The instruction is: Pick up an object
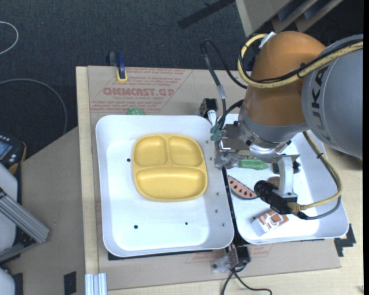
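Orange-banded arm [282, 86] over right bin [323, 224]

A: So what's around the setup? The floor [86, 34] looks like dark carpet, kind of bluish grey, with a thin pale cable [57, 92] looping over it on the left.

B: Yeah, and the bench [92, 173] is light wood. There's a brown sheet of cardboard [144, 86] on it with red printed lettering, and a small blue and yellow clamp [120, 65] at its far edge.

A: Bottom left there's a grey metal rail [23, 216], plus some dark gadget [10, 151] at the left edge, can't tell what.

B: Lighting's even, no hard shadows. A pale panel [277, 14] sits top right.
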### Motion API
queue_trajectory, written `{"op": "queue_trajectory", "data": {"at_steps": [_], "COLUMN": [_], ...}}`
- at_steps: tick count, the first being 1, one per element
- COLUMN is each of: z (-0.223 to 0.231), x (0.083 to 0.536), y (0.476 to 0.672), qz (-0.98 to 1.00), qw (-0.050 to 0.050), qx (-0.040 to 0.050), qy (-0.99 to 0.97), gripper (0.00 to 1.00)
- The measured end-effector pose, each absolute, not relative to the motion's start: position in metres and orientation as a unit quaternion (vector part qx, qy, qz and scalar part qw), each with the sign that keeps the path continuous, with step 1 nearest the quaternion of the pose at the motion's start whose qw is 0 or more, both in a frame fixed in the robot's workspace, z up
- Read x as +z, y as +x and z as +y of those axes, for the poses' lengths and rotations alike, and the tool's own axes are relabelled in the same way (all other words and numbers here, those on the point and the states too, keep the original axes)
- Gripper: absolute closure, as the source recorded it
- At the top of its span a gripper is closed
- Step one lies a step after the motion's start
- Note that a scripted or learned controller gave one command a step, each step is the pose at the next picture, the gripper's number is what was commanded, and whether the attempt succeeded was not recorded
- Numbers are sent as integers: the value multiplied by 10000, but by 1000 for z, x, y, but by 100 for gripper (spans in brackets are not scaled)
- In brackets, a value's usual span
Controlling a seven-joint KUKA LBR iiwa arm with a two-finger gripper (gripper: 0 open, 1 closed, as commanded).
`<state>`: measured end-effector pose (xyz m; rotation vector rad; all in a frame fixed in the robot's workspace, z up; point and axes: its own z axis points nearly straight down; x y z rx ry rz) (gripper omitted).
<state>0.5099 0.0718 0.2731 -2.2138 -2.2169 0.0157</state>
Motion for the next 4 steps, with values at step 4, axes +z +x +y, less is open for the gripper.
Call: {"op": "queue_trajectory", "data": {"at_steps": [4], "z": [118], "x": [401], "y": [481], "qz": [-7088], "qw": [-28], "qx": [-29], "qy": [-7054], "gripper": [100]}}
